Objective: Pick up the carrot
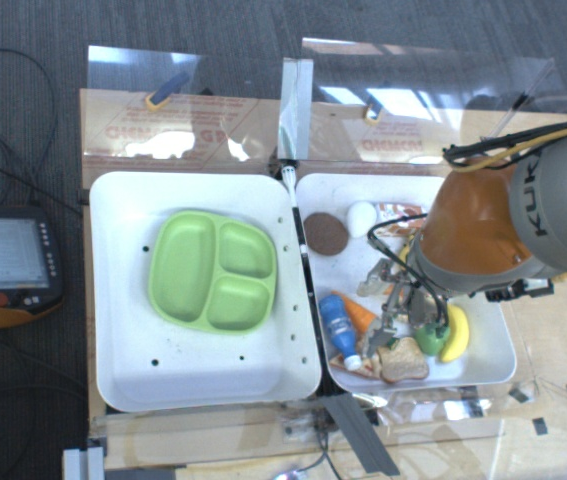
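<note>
The carrot (362, 315) is a short orange piece lying in the right bin (491, 366), between a blue bottle (338, 329) on its left and my gripper on its right. My gripper (395, 306) hangs low over the clutter under the orange wrist band, just right of the carrot. Its fingers (375, 282) stand open and nothing shows between them. The arm hides part of the bin's middle.
Around the gripper lie a yellow banana (456, 334), a green piece (429, 340) and a bread slice (403, 367). A brown disc (326, 233) and a white egg (362, 215) sit at the far left of that bin. The left bin (123, 368) holds a green divided plate (213, 271).
</note>
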Robot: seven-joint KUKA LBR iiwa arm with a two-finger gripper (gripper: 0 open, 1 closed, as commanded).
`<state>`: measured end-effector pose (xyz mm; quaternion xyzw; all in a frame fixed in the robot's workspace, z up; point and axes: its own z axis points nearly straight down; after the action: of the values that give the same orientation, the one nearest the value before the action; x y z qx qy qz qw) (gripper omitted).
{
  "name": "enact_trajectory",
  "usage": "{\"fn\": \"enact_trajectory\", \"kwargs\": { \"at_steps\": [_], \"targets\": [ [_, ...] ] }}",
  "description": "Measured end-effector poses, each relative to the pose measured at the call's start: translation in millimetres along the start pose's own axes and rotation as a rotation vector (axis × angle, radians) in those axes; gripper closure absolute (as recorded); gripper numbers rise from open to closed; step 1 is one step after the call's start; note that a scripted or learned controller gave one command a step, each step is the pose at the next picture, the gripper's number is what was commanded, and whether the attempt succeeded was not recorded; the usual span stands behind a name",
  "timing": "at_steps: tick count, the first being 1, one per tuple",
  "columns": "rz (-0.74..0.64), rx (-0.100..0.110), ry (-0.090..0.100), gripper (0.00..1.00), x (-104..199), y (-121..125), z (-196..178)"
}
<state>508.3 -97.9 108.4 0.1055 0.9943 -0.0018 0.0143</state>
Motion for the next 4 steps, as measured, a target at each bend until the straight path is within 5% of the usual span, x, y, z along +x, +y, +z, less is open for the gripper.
{"fn": "enact_trajectory", "kwargs": {
  "at_steps": [1,3,4],
  "targets": [
    [-0.035,0.001,0.023,0.00,-13.6,2.9,14.6],
    [-1.223,-0.014,0.008,0.00,-31.9,14.7,15.3],
    [-1.099,0.012,-0.043,0.00,3.4,-2.1,7.9]
  ]
}}
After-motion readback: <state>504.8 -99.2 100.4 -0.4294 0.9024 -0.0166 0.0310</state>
